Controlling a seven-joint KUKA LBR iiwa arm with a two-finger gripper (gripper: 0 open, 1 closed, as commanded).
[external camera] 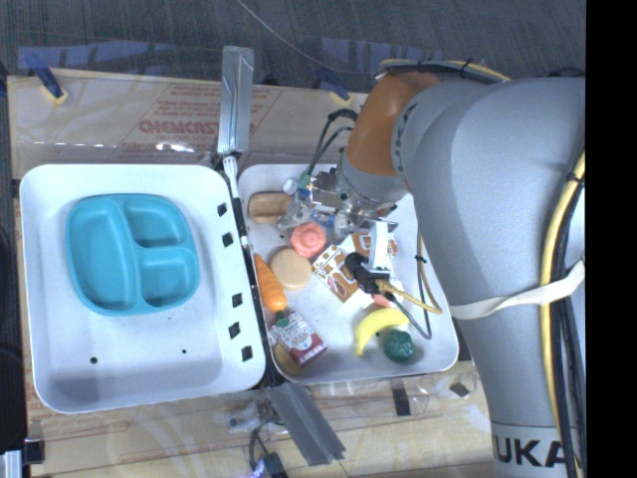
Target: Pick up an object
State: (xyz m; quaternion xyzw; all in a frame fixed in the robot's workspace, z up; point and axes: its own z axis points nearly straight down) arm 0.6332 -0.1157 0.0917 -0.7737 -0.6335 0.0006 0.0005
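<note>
Right bin (438, 352) crowded | left bin (60, 366) roomier | end effector (320, 207) state unclear

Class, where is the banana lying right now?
The banana lies in the right bin, near its front right corner, touching the green ball and right of the red carton.

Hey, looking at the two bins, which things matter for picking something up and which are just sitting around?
Job in hand:
gripper
pink round piece
bread roll
carrot
banana

Lying about:
blue divided plate in the left bin
metal divider
</note>
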